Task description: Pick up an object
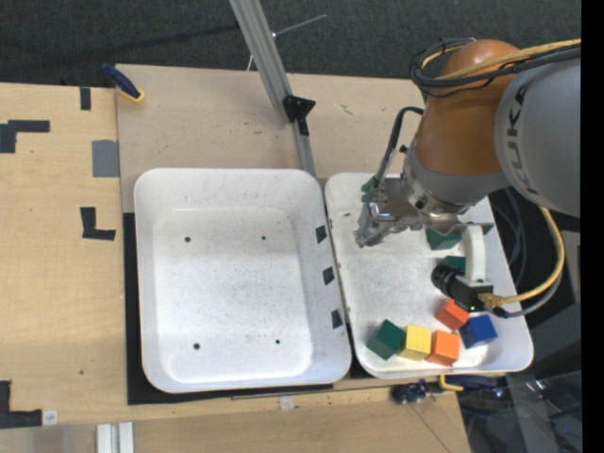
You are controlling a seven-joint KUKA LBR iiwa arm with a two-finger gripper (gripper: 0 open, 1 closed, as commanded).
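Five blocks (415, 341) lie in the right bin (377, 281), below the pincer (370, 228).

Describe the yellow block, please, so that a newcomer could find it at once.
Look in the right bin, at its near edge, where small blocks sit in a row. The yellow block lies between the green block and an orange block, the only yellow one.

I can't make out the hand's (370, 226) fingers; my arm (491, 111) runs off the right edge and covers part of the right bin (351, 281).
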